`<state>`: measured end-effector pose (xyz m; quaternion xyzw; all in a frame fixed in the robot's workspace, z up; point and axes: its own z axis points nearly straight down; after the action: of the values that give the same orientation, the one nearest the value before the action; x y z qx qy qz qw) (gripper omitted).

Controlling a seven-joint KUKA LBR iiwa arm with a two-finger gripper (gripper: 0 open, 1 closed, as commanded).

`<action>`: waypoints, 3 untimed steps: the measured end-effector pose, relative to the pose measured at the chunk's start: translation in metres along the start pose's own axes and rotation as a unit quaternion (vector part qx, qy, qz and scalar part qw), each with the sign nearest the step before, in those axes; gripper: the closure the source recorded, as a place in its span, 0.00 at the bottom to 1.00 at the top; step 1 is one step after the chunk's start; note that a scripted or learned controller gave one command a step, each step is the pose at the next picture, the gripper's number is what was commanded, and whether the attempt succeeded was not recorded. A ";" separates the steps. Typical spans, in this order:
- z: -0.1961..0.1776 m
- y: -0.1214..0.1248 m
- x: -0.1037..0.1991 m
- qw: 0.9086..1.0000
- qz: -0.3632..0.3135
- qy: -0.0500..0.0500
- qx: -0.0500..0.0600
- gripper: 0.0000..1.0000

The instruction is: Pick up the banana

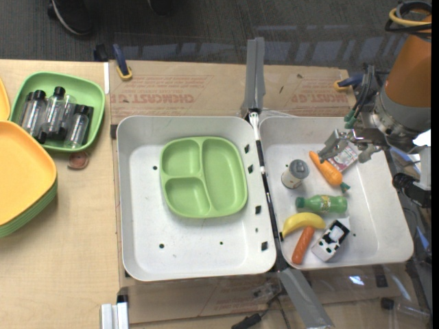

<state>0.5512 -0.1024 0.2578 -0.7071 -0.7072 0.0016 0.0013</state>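
From my remote station, the desk (68, 266) carries two shallow white bins side by side. The banana (304, 221) lies in the right bin (384, 252), toward its near left part, curved and resting flat on the floor of the bin. A carrot (302, 245) lies just beside it on the near side, its upper end touching or almost touching the banana; I cannot tell which. Just beyond the banana lies a green bottle (322, 203) on its side, and to the right of the carrot sits a black-and-white toy (330, 240). Farther back in the same bin are a small grey can (295, 173) and a second carrot (325, 168), lying at a slant.

The arm (410, 74) reaches in from the right, its orange band over the bin's far right corner. The hand (345, 146) hangs over the back of the right bin, close above a pinkish packet (345, 157) and the far carrot, well apart from the banana. I cannot tell whether the hand is released or clenched; nothing is clearly seen between its tips.

The left bin (137, 238) holds a green divided plate (204, 177). On the desk to the left stands a green tray (92, 94) with small dark-capped bottles (55, 115), next to a stack of orange plates (24, 184).
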 end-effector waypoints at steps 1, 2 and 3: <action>-0.008 0.000 -0.001 1.000 0.001 0.000 0.001 1.00; 0.038 -0.016 -0.036 0.995 -0.100 0.000 -0.001 1.00; 0.160 -0.063 -0.039 1.000 -0.026 0.001 0.000 1.00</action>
<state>0.4879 -0.1419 0.0979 -0.6884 -0.7253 0.0009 0.0016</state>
